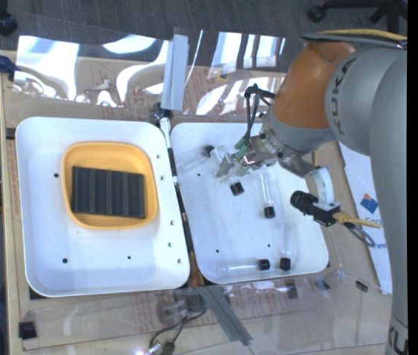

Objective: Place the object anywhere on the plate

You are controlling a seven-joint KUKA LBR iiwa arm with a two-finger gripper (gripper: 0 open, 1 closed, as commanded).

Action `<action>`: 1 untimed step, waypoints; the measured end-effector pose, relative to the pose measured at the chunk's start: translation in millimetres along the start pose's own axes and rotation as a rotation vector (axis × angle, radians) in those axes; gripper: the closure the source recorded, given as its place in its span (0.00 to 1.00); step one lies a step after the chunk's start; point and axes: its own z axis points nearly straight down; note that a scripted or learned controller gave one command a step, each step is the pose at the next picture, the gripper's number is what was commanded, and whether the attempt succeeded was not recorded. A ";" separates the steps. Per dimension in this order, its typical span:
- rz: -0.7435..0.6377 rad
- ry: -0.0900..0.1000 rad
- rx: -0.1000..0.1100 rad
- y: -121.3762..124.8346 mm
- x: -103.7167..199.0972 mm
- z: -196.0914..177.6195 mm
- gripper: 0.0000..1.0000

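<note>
From the fixed camera above the worktop (pixel 356 302), two shallow white bins sit side by side. The left bin (pixel 46 257) carries a yellow plate (pixel 109 157) with a dark ribbed insert (pixel 109 192) resting in its hollow. The right bin (pixel 216 250) holds several clear tubes with black caps: one tube (pixel 267 194) lies near the middle, lengthwise toward the near edge, with its cap at the lower end; another tube (pixel 243 268) lies along the near wall, its cap just beside a further cap (pixel 285 263) belonging to a faint upright tube. A small black cap (pixel 236 188) lies loose left of the middle tube, and another dark cap (pixel 209 151) sits toward the far left of this bin. The arm (pixel 364 102), grey with an orange band, reaches in from the right, and its gripper (pixel 240 160) hangs low over the far part of the right bin, beside a clear tube (pixel 227 170). Whether its fingers are apart or together cannot be made out here. No tube lies on the plate.
</note>
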 end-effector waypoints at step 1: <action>-0.089 0.000 -0.002 29.0 11.8 2.3 1.00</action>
